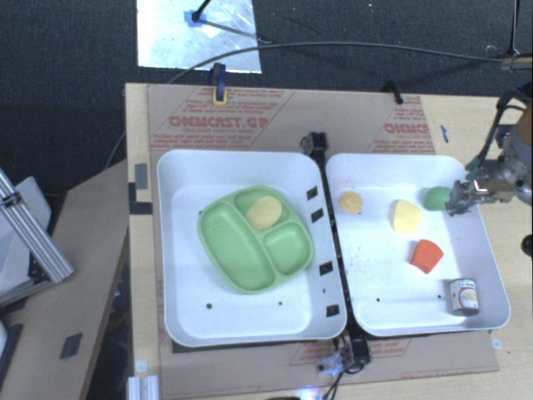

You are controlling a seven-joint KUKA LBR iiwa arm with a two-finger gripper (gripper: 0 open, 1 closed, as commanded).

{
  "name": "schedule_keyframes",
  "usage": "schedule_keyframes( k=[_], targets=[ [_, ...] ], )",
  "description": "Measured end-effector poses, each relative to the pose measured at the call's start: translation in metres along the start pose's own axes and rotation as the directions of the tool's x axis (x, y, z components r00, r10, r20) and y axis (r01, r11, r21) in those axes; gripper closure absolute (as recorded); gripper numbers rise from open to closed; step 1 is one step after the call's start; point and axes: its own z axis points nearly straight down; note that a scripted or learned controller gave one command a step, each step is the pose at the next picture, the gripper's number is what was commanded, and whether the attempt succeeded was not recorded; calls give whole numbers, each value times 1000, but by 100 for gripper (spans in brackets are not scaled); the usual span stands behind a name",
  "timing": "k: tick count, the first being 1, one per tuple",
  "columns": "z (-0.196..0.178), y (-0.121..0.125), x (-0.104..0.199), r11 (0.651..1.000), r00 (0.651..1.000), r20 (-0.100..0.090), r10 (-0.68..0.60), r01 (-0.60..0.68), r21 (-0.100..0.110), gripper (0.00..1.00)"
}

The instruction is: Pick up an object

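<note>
In the right bin (pixel 375 307) lie a small yellow piece (pixel 351 202), a pale yellow object (pixel 406 217), a green round object (pixel 436 197), an orange-red block (pixel 426 255) and a small can (pixel 463 296). My gripper (pixel 463 200) hangs at the bin's right rim, right beside the green object and touching or nearly touching it. Nothing shows clearly between its fingers. In the left bin (pixel 191 307) a green divided plate (pixel 254 240) holds a yellow object (pixel 265 212) in its upper compartment.
A black clip strip (pixel 323 223) runs along the seam between the two bins. The bins rest on a cardboard sheet (pixel 275 115). A metal frame (pixel 33 232) stands at the far left, and a shiny foil sheet (pixel 196 23) lies at the back.
</note>
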Motion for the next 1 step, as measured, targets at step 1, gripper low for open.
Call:
schedule_keyframes(
  k=[1],
  targets=[
    [16, 18, 51, 1000, 1000, -3, -4, 4, 6, 100]
  ],
)
